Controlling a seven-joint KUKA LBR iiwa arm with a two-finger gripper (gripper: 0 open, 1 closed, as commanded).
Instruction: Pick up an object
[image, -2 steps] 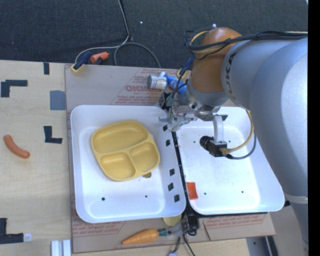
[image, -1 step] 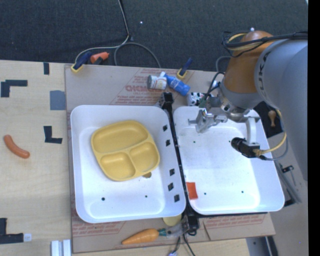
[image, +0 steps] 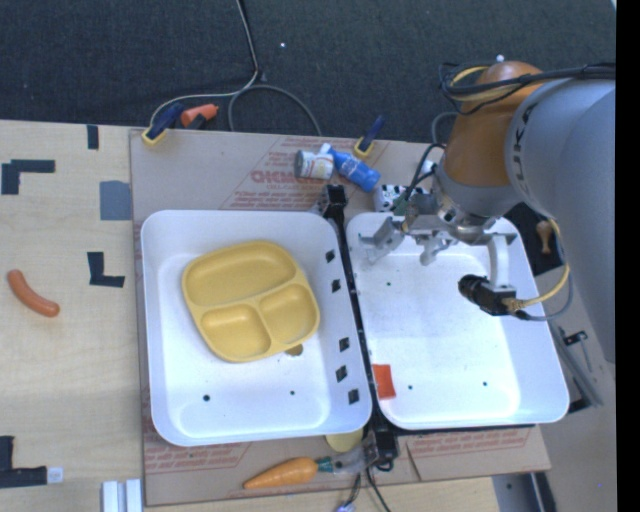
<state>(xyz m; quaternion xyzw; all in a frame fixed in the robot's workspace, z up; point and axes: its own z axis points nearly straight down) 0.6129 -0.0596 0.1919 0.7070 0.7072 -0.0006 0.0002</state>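
Observation:
A yellow divided plate (image: 250, 298) lies in the left bin (image: 170, 400). A small orange-red block (image: 382, 380) rests near the front left corner of the right bin (image: 520, 390). My gripper (image: 403, 243) hangs over the far left part of the right bin, well behind the block. Its grey fingers (image: 373, 238) are spread apart with nothing between them. A small dark-yellow thing (image: 293, 350) peeks out from under the plate's near edge.
Outside the bins, an orange carrot (image: 283, 472) lies at the front edge, a sausage (image: 33, 293) on the table at far left, and a blue-and-white tube (image: 338, 165) behind the bins. Clamps (image: 180, 117) sit at the board's back edge. The arm's cable (image: 500, 298) hangs over the right bin.

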